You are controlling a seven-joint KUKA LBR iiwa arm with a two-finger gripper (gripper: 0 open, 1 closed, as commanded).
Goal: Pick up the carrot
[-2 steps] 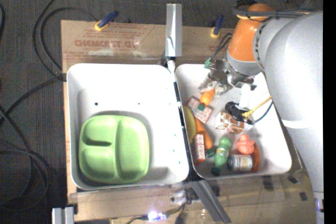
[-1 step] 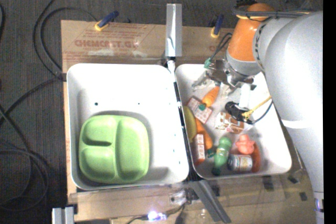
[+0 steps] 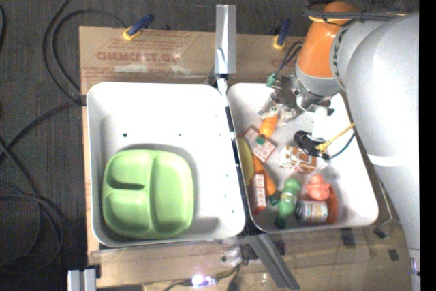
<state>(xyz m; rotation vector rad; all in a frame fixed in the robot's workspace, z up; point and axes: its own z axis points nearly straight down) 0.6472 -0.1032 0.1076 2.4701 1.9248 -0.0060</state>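
Item one: the carrot (image 3: 269, 125), a short orange stub, smooth, lying in the upper part of the right bin (image 3: 361, 167), directly under the gripper (image 3: 281, 108). We cannot tell how wide the gripper stands or whether it has hold of anything.

Item two: cardboard sheet (image 3: 153, 58) behind the bins, brown, printed in faded red lettering we cannot read.

Item three: green divided tray (image 3: 148, 193), glossy plastic, rounded corners, in the left bin (image 3: 136, 102).

Item four: right bin clutter near the front: a small tin can (image 3: 312, 210) with a label too small to read, a green bottle (image 3: 289, 193), and a pink lumpy toy (image 3: 316, 185).
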